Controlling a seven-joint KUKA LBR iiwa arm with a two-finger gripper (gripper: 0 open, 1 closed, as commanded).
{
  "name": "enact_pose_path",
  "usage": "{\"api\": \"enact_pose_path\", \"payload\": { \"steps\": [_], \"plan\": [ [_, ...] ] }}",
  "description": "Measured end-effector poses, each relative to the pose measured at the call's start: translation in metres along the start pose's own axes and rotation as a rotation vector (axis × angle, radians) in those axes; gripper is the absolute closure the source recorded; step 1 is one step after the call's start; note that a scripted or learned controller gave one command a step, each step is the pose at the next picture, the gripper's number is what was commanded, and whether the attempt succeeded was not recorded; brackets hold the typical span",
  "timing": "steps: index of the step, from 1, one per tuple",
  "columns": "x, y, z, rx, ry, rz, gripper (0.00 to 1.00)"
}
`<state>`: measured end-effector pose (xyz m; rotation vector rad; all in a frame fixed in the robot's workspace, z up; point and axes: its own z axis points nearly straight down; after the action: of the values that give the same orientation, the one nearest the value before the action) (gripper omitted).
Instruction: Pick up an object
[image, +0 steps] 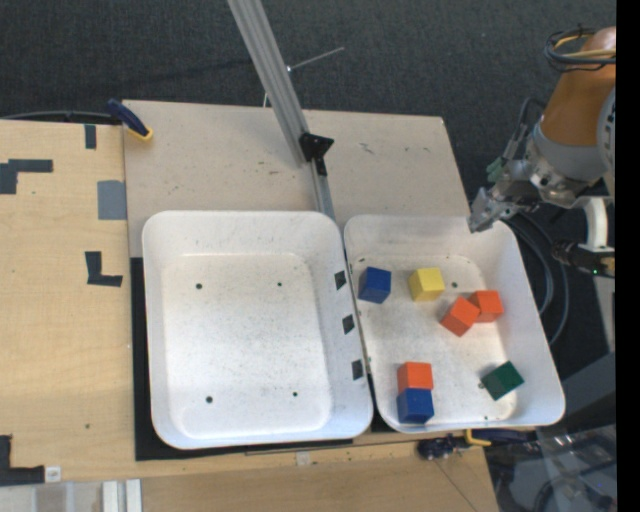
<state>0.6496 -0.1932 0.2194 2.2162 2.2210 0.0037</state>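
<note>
hovering gripper at right bin far rim, opening impossible to tell; yellow block inside, apart from neighbours. best centred above before descending.

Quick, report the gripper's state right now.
Gripper: over the far right corner of the right bin, nothing between its fingers; open or shut cannot be told.

A robotics laboratory is indicated by the taped worktop, paired white bins, aluminium strut and trailing cables.
</note>
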Motion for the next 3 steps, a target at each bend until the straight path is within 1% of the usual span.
{"api": "enact_pose_path", "payload": {
  "steps": [1, 2, 3],
  "plan": [
    [0.006, 0.009, -0.06, -0.002, -0.001, 0.0, 1.0],
    [0.055, -0.006, -0.044, 0.007, 0.002, -0.002, 1.0],
    [0.101, -0.032, -0.03, 0.008, 0.003, -0.002, 1.0]
  ]
}}
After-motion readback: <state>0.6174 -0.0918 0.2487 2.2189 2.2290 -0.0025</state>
